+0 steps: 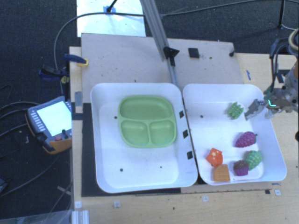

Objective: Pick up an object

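Setting: a pale wooden bench (140, 55) on dark carpet, seen from above at a slant, with cables trailing across the floor.
Bins: two shallow white bins sit side by side, touching along their inner edges. The left bin (107, 171) and the right bin (205, 101) fill the near half of the bench.
Left bin: a light green plate (147, 121) with three compartments lies flat towards the far side.
Right bin, far side: a small green toy (235, 110) lies near the far right corner.
Right bin, middle right: purple grapes (245, 139) lie near the right wall.
Right bin, near side: a red piece (214, 157) touches an orange block (221, 173) just nearer; to their right a dark purple piece (241, 167) sits against green grapes (253, 158).
Gripper: the gripper (254, 109) comes in from the right edge and sits over the right bin's far right part, just right of the green toy and apart from it.
Jaws: too small and blurred to tell whether they are parted or closed; nothing is seen between them.
Left of bench: a handheld control pendant (50, 123) with a lit screen lies on the carpet.
Far side: a grey pole (156, 24) slants across the bench.
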Tool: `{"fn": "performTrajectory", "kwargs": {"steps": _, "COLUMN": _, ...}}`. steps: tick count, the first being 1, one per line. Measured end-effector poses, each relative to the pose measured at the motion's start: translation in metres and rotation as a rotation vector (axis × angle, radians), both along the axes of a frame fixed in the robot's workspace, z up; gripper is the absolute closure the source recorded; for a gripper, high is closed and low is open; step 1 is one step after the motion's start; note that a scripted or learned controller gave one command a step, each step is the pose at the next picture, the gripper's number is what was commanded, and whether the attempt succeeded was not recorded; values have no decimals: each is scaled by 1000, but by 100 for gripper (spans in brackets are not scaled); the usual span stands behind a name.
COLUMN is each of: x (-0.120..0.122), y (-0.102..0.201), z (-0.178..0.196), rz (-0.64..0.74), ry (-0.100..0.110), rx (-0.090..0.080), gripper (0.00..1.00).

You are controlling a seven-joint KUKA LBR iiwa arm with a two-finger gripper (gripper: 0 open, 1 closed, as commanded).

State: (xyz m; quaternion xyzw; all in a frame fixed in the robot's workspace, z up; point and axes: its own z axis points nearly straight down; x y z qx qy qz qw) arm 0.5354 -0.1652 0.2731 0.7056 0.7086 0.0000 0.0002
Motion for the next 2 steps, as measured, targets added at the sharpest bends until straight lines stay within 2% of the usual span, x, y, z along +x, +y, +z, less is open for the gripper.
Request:
{"fn": "performTrajectory", "kwargs": {"steps": 1, "x": 0, "y": 0, "z": 0, "rz": 0, "ry": -1, "rx": 0, "gripper": 0}}
{"fn": "performTrajectory", "kwargs": {"steps": 2, "x": 0, "y": 10, "z": -50, "rz": -2, "ry": 2, "rx": 1, "gripper": 0}}
